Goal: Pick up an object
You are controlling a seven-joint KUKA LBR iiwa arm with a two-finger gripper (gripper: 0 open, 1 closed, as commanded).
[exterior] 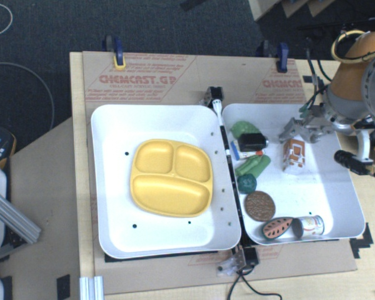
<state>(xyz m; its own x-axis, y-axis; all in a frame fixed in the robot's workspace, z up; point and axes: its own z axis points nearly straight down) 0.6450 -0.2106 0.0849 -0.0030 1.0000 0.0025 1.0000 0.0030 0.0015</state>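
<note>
On the worktop [81, 167] two white bins sit side by side: the left bin [112, 230] carries a yellow divided plate [172, 177], while the right bin [337, 199] holds the small things. Above that bin's upper part, the pincer [303, 130] hangs just over an orange-and-white packet [294, 154]; whether it is released or clenched I cannot tell. To do this well, I judge it should centre squarely over the packet, well apart from the rim, before closing.

There are two white bins: the left bin [106, 186] and the right bin [337, 199]. The left bin holds one yellow divided plate [172, 177]. The right bin holds about eight small things: one green leafy piece [242, 129], one black block [251, 141], one blue marker [237, 152], one green pepper [252, 165], one teal ball [247, 182], one brown round disc [260, 205], one orange-white box [294, 154] and one small can [310, 225]. Two blue clamps [117, 50] stand on the tabletop [175, 74] edge.
</note>
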